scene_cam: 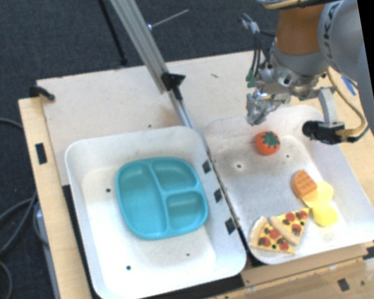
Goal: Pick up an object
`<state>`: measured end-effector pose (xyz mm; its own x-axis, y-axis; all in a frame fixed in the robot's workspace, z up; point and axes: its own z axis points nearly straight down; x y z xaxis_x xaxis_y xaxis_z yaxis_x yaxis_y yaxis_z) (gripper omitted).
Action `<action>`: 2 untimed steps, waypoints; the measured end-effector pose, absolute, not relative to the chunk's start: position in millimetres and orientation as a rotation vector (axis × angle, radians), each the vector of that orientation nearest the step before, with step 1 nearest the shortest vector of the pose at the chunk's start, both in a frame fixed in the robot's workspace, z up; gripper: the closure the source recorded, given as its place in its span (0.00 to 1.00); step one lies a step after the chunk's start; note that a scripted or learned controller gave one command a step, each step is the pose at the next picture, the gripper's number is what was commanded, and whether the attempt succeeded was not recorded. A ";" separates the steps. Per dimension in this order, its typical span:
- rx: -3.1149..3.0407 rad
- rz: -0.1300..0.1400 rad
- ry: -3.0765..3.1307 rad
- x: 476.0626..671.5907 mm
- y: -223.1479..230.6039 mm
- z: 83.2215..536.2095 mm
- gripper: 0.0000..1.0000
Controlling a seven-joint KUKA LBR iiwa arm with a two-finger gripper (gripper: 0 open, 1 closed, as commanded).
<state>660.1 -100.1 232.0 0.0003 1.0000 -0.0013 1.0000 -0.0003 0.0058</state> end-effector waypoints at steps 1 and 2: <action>2.216 0.002 2.228 631.4 -62.1 242.5 1.00; 2.215 0.002 2.230 614.3 -11.3 237.8 1.00</action>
